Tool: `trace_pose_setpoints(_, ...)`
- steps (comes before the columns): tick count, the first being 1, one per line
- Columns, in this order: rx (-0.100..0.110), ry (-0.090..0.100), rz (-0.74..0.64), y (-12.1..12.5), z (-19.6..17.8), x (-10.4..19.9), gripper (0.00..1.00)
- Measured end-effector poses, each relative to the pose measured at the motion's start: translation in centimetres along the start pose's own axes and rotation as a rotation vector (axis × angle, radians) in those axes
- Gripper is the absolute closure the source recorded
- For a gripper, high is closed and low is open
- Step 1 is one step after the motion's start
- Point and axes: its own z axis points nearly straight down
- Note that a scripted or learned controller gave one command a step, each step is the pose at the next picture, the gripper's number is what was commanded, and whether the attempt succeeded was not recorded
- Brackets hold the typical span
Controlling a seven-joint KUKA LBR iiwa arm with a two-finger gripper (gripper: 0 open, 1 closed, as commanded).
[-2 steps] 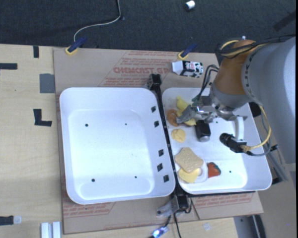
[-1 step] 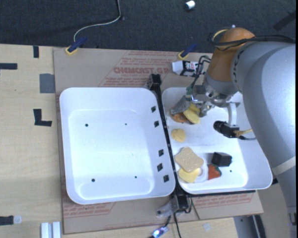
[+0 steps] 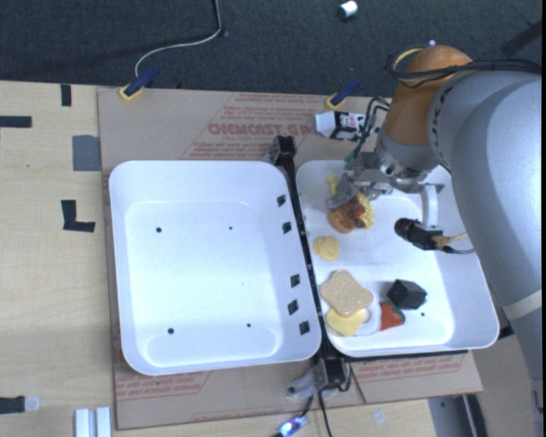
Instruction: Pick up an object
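We see the gripper (image 3: 353, 189) poised over the right bin (image 3: 455, 335), a reddish-brown food piece (image 3: 348, 215) touching it at six o'clock; we cannot tell its grip.

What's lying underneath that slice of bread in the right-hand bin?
The bread slice rests on a pale yellow piece that sticks out below it at the near edge. How far the yellow piece runs beneath, or whether anything else lies under there, is covered by the bread.
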Motion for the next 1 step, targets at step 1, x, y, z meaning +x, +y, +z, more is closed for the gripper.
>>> trace_pose_setpoints(1,-0.026,-0.003,-0.009,0.23,-12.17,6.09,1.0)
